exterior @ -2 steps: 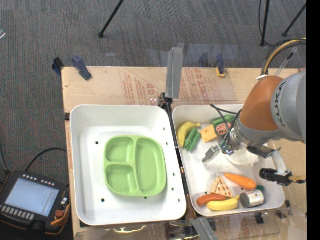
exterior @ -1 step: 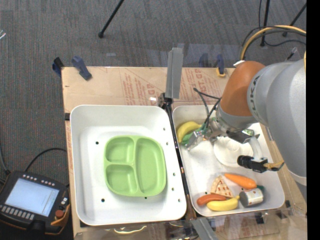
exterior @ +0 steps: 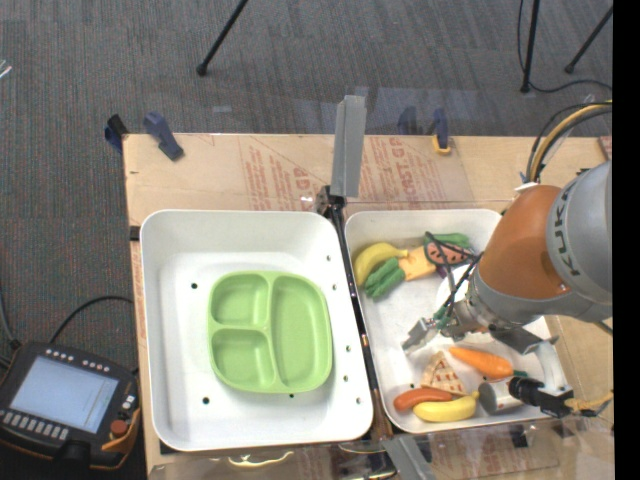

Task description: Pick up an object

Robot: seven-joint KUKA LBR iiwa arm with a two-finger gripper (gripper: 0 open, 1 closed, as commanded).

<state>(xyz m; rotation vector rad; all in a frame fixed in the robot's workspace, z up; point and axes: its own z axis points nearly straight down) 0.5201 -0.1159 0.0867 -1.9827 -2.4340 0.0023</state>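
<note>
Hovering gripper (exterior: 425, 334) just left of carrot (exterior: 481, 360), above pizza slice (exterior: 441, 375).

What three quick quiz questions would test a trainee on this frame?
1. True or false: the green divided plate lies in the left bin.
2. Which lies nearest the gripper? A) banana B) carrot C) teach pendant
3. Fill in: the pizza slice lies in the ___ bin.

Key: 1 true; 2 B; 3 right.
</note>
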